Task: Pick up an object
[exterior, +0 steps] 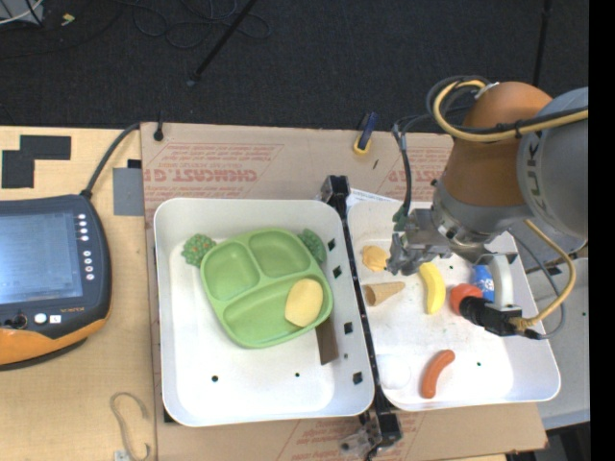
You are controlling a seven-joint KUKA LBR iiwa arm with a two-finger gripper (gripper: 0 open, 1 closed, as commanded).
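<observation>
Jaws low over the right bin's toy food

Toy food lies scattered in the right bin (538,377), and we see the arm (500,161) reaching in from the right with its jaws (404,253) down near the bin's upper left part. We cannot tell whether the jaws are spread or pressed together, since the wrist hides them from above, and we see nothing clearly pinched between them.

Just beside the jaws, to their left, sits a small yellow piece (374,257). Below it lies an ice-cream cone (384,293) on its side, tip pointing right. A banana (432,287) lies near the jaws, running down the bin, and a red and blue object (474,291) lies to its right under the arm's cables. A sausage (436,373) rests well apart from these, near the bin's front edge.

In the left bin (192,373) we see a green divided plate (255,286) with a yellow lemon-like piece (304,302) in its large compartment. A dark strip (327,344) lies beside the plate. On the bench (58,392) at far left sits a control pendant (48,267).
</observation>
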